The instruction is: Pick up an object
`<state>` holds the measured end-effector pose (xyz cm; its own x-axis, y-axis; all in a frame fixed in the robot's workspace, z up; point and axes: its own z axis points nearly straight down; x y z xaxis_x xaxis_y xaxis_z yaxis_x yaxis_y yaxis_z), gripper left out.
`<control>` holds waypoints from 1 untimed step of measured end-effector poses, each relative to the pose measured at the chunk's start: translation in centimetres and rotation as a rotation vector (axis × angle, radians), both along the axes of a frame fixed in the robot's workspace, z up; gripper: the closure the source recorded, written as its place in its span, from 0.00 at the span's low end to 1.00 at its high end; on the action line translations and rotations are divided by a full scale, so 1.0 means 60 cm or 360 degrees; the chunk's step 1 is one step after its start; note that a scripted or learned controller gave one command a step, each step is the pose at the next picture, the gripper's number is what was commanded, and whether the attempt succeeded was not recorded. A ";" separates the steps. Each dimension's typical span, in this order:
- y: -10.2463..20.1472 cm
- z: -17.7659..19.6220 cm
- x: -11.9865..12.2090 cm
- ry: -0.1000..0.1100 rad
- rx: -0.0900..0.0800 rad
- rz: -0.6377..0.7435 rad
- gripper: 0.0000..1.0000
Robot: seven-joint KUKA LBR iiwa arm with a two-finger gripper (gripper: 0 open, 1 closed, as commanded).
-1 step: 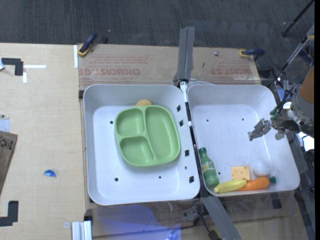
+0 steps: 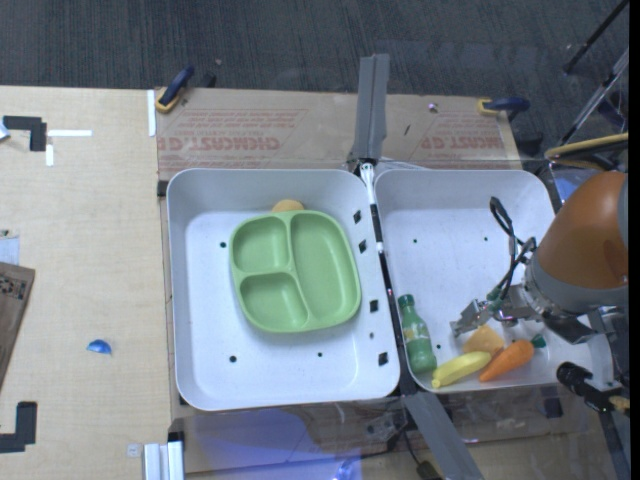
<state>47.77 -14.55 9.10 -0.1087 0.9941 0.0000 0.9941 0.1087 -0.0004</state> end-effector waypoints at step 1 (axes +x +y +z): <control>-0.036 0.000 0.000 -0.0001 0.0000 0.0618 0.00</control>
<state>47.76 -16.69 9.13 -0.4772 0.8788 0.0000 0.8788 0.4772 0.0001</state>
